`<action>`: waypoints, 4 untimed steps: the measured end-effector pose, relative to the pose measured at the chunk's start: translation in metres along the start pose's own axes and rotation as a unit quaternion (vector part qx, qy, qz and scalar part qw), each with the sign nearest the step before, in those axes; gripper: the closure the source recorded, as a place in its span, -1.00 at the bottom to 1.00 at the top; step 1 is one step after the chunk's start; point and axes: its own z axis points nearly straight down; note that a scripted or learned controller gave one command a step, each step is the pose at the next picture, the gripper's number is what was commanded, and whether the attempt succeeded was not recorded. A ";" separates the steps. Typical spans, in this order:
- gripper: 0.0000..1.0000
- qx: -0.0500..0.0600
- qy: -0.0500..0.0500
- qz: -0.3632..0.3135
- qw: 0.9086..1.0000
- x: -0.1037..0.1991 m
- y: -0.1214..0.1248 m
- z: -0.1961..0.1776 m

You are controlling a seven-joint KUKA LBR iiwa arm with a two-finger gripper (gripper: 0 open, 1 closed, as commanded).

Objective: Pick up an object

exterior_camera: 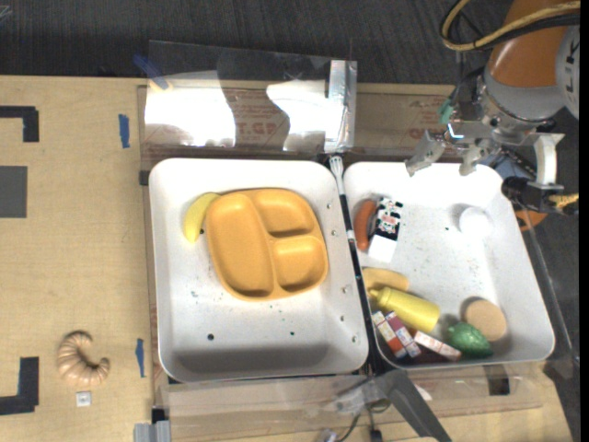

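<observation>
Several candidate objects crowd the near end of the right bin (525, 247), and none is lifted yet. Chief among them is the yellow bottle (407, 308), lying on its side; just beside it lie a green vegetable (470, 338), a round tan disc (485, 318), a pale yellow piece (384, 277) and some small red-and-white packets (405, 337). Against the bin's left wall sit a red sausage-like item (365, 223) and a black-and-white carton (388, 219). A faint white round shape (473, 219) lies near the far right corner — what it is I cannot say.

The left bin (175, 247) bears an orange divided tray (267, 242) with a banana (193, 215) tucked at its left edge. A croissant-like toy (83, 357) rests on the bench (74, 274), well apart from both bins.

My gripper (448, 159) hangs above the far rim of the right bin with its two fingers spread apart and nothing between them; it touches no object. In my judgement the task stands at its start — choosing a target, descending, closing and lifting all remain.
</observation>
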 end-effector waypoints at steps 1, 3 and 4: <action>-1.00 0.002 -0.001 0.094 0.996 -0.076 -0.070 0.056; -1.00 -0.002 0.001 0.097 0.995 0.029 -0.090 0.062; -1.00 -0.001 0.000 0.079 0.997 0.037 -0.021 0.063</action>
